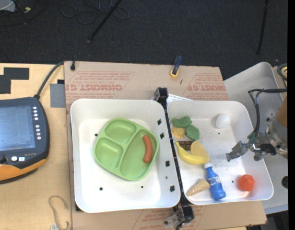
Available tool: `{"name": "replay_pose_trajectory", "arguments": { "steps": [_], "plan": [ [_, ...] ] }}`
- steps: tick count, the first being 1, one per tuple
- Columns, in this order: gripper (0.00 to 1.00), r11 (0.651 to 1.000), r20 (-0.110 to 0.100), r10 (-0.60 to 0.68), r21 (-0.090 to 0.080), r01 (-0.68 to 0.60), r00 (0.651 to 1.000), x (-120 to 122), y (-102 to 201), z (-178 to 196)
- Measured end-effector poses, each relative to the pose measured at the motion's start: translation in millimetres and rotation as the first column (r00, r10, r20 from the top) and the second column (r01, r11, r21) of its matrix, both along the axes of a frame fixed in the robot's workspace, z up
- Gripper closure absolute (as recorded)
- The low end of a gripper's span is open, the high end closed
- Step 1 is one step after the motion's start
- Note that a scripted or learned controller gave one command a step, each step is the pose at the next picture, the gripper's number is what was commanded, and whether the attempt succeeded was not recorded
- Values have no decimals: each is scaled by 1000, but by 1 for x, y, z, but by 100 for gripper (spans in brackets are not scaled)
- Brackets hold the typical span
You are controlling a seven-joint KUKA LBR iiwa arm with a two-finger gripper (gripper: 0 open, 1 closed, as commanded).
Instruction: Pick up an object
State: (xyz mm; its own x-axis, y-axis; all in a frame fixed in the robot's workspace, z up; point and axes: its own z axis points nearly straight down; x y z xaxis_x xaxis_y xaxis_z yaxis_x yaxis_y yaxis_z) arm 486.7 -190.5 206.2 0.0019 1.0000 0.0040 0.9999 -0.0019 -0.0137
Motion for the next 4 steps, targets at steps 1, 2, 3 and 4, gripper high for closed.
{"name": "replay_pose_trajectory", "arguments": {
  "steps": [1, 2, 3, 4],
  "plan": [
    [0, 1000, 10, 2, -2, -2, 1000, 2, 0, 5],
    [0, 1000, 5, 3, 0, -3, 1000, -7, 5, -54],
    [0, 1000, 6, 3, 0, -3, 1000, -9, 7, -119],
    [0, 1000, 11, -2, -2, 2, 1000, -9, 7, -119]
  ]
}}
